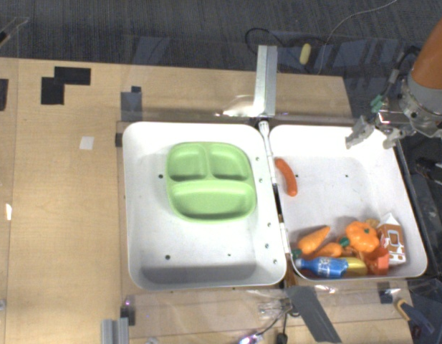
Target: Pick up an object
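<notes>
A light wooden bench (56, 213) takes up most of the view, its surface pale and evenly lit. Black block-shaped markings (65, 83) sit on its top left part, and a small pale square (87, 143) lies a little below them. Beyond the bench's far edge runs dark grey carpeted floor (170, 13). A thin pale cable (364, 9) curves across that floor at upper right. A metal bracket (266, 81) stands upright at the far edge of the bench.
</notes>
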Controlling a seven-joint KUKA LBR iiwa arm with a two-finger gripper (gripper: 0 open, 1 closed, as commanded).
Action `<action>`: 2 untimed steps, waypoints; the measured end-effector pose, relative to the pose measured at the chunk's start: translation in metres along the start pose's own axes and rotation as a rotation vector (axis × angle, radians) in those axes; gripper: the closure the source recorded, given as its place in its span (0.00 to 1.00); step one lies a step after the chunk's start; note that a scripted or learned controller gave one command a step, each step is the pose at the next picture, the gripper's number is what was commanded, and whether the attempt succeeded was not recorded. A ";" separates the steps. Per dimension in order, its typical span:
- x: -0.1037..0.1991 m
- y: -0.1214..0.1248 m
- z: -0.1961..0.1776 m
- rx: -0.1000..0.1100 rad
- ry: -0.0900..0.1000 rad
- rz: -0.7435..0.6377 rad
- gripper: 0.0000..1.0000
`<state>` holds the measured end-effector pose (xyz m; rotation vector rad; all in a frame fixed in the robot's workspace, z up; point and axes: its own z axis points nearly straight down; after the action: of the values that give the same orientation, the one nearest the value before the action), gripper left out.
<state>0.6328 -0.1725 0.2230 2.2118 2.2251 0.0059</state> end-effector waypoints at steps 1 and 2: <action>0.066 0.002 0.100 0.002 0.001 -0.060 0.00; 0.080 -0.012 0.128 -0.002 0.000 -0.047 0.00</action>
<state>0.6211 -0.0923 0.0949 2.1577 2.2762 0.0078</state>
